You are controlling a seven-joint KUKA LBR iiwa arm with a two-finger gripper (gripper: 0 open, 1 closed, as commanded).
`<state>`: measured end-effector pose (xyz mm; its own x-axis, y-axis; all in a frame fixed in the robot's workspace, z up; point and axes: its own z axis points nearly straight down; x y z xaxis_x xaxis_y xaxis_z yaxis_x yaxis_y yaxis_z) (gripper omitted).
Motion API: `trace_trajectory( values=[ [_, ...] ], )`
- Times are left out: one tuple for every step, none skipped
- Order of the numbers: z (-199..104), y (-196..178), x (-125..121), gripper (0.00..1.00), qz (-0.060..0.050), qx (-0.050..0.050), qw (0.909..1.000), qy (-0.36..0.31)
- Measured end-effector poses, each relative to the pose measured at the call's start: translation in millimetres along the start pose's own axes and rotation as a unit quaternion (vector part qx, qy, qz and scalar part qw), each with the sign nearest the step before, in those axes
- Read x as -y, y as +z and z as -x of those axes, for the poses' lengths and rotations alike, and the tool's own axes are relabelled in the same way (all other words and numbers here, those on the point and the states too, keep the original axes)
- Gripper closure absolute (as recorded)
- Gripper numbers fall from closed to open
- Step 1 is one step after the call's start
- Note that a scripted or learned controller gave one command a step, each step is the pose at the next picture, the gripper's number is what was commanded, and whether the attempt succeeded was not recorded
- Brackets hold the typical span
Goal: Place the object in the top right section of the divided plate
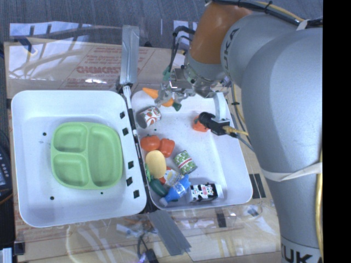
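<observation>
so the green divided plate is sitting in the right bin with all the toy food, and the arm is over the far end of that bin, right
Not quite. The camera view shows the green divided plate in the left bin, with nothing on it. The toy food, such as the yellow egg-shaped piece, lies in the right bin. The rest holds: the arm is over the far end of the right bin.

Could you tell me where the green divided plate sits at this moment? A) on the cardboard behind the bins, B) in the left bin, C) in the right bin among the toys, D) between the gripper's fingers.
B: the plate lies flat on the floor of the left bin, apart from the toys piled in the right bin.
</observation>
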<state>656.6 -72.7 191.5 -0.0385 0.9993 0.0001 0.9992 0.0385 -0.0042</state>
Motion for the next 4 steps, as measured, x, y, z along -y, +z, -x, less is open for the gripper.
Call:
trace_trajectory(
  values=[
    [40.6, -17.2, 21.4, 1.00, -0.001, -0.001, 0.9988, -0.050],
    [76.6, 15.2, 4.6, 1.00, -0.004, -0.001, 0.9924, 0.123],
    [109.3, 81.1, 33.8, 1.00, -0.002, -0.001, 0.9228, 0.385],
    [66.4, 101.0, 55.3, 1.00, -0.003, -0.001, 0.7980, 0.603]
  ],
)
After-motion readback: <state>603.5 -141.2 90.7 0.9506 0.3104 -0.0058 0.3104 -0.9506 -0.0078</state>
